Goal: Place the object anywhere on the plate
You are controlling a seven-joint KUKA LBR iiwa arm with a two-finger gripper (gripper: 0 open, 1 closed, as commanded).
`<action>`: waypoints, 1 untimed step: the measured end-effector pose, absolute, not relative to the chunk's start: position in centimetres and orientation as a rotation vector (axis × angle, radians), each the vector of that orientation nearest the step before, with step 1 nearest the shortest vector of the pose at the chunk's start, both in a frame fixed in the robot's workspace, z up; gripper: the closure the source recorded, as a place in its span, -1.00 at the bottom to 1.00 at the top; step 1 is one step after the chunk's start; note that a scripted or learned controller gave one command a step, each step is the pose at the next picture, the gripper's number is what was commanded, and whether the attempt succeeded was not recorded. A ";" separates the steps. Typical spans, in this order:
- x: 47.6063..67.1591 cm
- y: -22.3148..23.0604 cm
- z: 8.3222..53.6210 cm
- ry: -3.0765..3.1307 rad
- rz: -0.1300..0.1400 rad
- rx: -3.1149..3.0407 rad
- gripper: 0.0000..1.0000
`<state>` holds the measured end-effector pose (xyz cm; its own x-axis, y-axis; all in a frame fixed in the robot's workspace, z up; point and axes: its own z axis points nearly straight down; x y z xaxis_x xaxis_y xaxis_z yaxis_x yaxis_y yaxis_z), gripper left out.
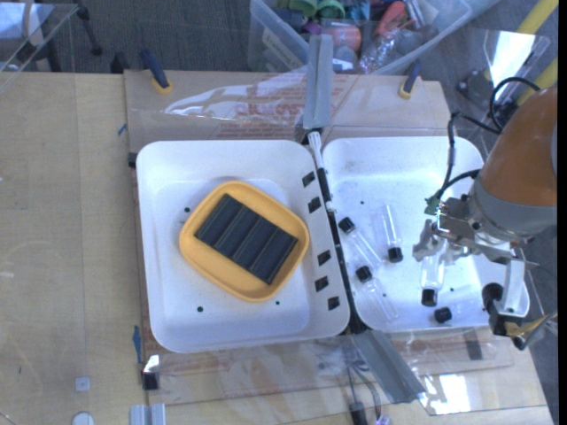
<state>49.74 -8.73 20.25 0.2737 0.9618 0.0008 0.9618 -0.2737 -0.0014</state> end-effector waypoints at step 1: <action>52.4 -2.5 20.6 -2.148 0.000 -2.294 1.00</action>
<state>52.36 -2.51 20.61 0.0657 0.9978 -0.0004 0.9978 -0.0657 0.0003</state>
